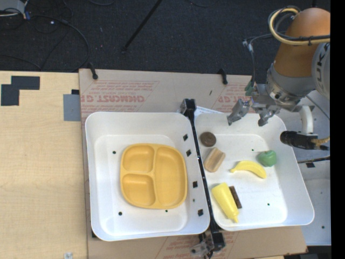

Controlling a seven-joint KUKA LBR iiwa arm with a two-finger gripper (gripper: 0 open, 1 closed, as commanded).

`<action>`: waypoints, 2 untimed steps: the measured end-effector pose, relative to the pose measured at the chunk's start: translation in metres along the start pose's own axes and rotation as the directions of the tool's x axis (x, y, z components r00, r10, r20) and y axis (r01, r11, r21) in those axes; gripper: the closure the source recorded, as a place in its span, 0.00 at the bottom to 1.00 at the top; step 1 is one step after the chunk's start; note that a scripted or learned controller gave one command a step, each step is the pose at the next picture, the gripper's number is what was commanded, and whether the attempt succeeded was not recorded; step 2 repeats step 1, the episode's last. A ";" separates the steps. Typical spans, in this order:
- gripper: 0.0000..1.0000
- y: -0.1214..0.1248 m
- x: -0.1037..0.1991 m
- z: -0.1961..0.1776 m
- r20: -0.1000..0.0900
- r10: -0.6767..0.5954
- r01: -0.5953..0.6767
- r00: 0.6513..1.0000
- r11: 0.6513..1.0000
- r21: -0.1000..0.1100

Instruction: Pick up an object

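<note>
a yellow banana (249, 169) lies flat in the right bin (299, 199), beside a green apple (267, 157).

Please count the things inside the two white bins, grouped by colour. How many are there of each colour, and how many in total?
Yellow: 3, the divided plate, the banana, the bottle
Brown: 1, the round disc
Tan: 1, the block
Green: 1, the round fruit
Dark: 1, the small bar beside the bottle
Total: 7

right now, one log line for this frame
gripper: open, above right bin's far edge | holding: nothing | banana, green fruit: untouched
</note>
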State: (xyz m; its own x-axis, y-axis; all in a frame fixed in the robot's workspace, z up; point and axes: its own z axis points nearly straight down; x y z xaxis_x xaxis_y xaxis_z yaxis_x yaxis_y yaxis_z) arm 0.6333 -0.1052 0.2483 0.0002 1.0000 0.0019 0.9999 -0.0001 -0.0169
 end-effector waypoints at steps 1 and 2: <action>0.00 0.002 0.000 -0.007 0.001 -0.002 0.002 1.000 1.000 -0.011; 0.00 0.002 0.000 -0.007 0.001 -0.002 0.002 1.000 1.000 -0.011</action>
